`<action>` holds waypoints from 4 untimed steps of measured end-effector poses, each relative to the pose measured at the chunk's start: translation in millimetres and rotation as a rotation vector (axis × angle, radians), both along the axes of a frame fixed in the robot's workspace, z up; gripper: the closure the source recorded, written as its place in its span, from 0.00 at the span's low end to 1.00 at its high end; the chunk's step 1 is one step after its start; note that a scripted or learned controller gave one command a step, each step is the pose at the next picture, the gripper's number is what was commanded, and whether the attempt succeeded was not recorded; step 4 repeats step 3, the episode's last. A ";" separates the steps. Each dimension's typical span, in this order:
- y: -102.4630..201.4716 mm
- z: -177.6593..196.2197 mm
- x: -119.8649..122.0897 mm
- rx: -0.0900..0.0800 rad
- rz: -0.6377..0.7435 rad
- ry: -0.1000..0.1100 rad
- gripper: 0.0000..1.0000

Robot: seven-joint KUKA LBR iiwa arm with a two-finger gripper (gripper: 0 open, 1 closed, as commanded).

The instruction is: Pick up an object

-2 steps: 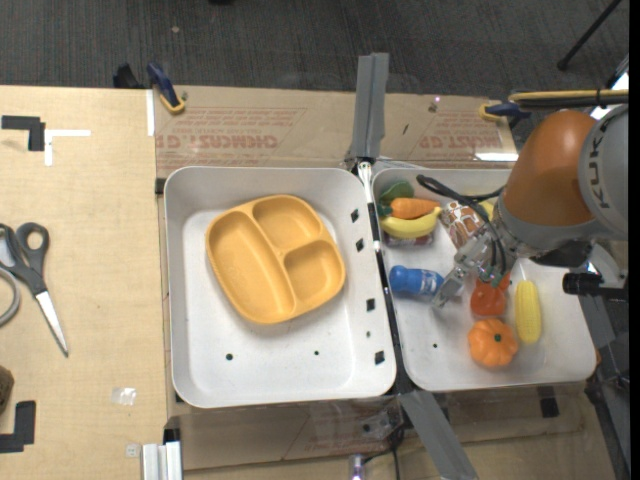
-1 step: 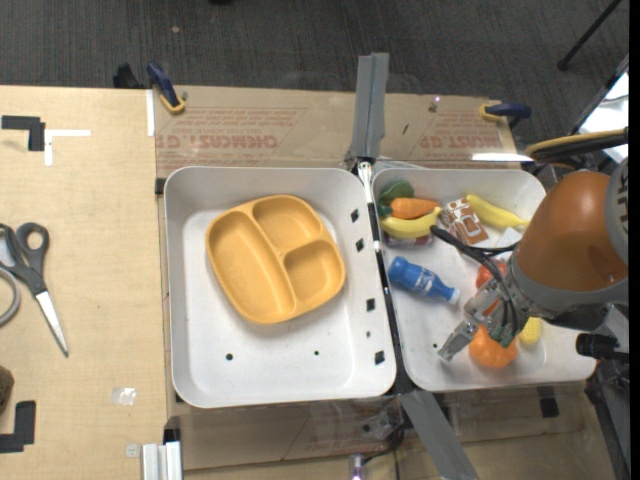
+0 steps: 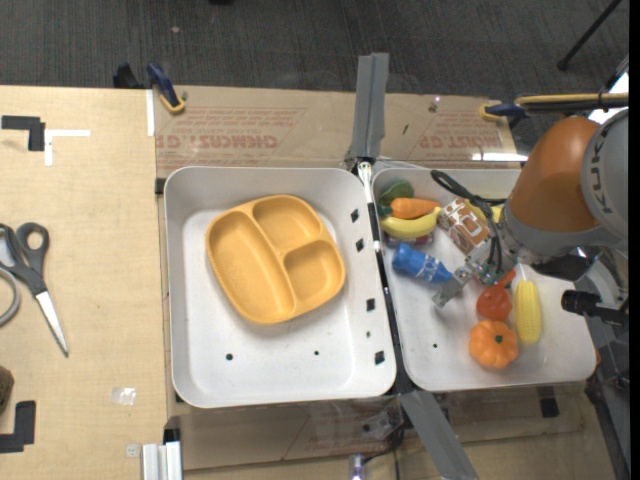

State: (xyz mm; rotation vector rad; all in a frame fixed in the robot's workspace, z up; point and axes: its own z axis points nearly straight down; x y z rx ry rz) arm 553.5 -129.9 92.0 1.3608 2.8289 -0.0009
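Camera view: the claw point(image 3: 463, 280) is seen low in the right bin point(image 3: 440, 363); its grip cannot be told; a blue bottle point(image 3: 421, 265) lies just left, long axis pointing toward it.

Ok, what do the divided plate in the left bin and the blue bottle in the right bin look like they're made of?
The divided plate looks like moulded plastic, matte yellow-orange: one even colour, soft rounded ridges between its three compartments, only a faint sheen. The blue bottle seems to be thin plastic too, judging by its glossy, slightly translucent blue body; its exact finish is hard to tell at this size. Both bins look like smooth white plastic.
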 end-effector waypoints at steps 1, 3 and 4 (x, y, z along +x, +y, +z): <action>-9.5 -0.8 -76.2 0.002 -0.096 0.003 0.00; 52.1 132.6 -74.8 0.000 -0.173 0.001 1.00; 52.1 132.6 -74.8 0.000 -0.173 0.001 1.00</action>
